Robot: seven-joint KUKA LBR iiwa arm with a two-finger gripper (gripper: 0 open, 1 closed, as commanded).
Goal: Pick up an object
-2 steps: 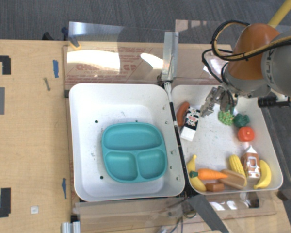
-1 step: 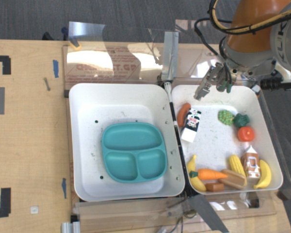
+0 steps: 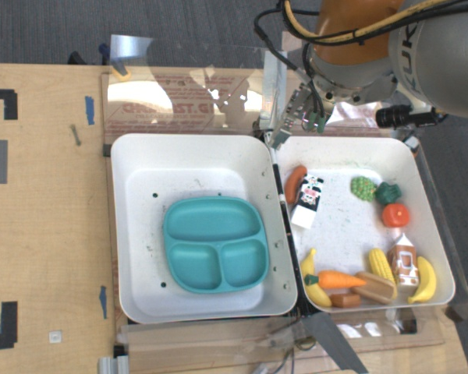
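While the toys crowd the right bin's (image 3: pixel 430 209) rim — sausage (image 3: pixel 295 182) and milk carton (image 3: pixel 307 202) along the left wall; carrot (image 3: pixel 342 280), corn (image 3: pixel 381 264) and bananas (image 3: pixel 426 280) at the near edge — its middle floor lies bare. Above the far left corner hangs the gripper (image 3: pixel 277 135); I cannot tell its spread. A teal divided plate (image 3: pixel 216 242) lies centred in the left bin (image 3: pixel 132 170), with bare floor around it.
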